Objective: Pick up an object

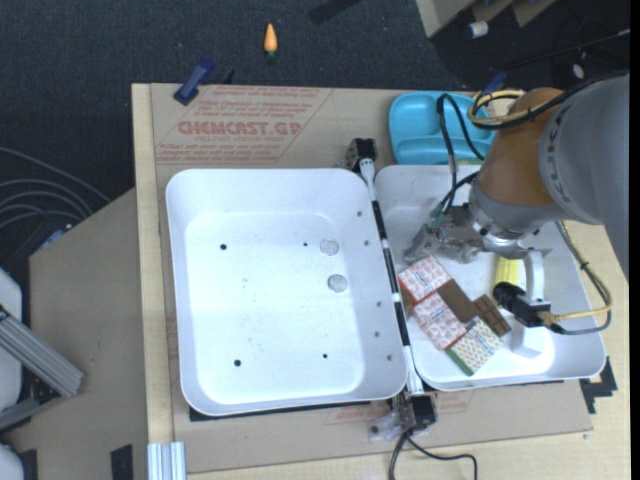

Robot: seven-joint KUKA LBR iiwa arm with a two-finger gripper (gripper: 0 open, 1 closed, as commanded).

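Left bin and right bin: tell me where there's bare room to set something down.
The left bin has bare floor all around two small discs near its right wall. The right bin is crowded: arm, pincer and patterned packets.

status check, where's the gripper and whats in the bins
Gripper low in right bin, fingers unclear. Flat packets piled just below it. Nothing seen held.

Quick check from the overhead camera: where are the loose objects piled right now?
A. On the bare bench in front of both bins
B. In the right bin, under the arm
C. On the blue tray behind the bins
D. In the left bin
B: the small patterned boxes and the yellow item lie in the right bin, beside the gripper.
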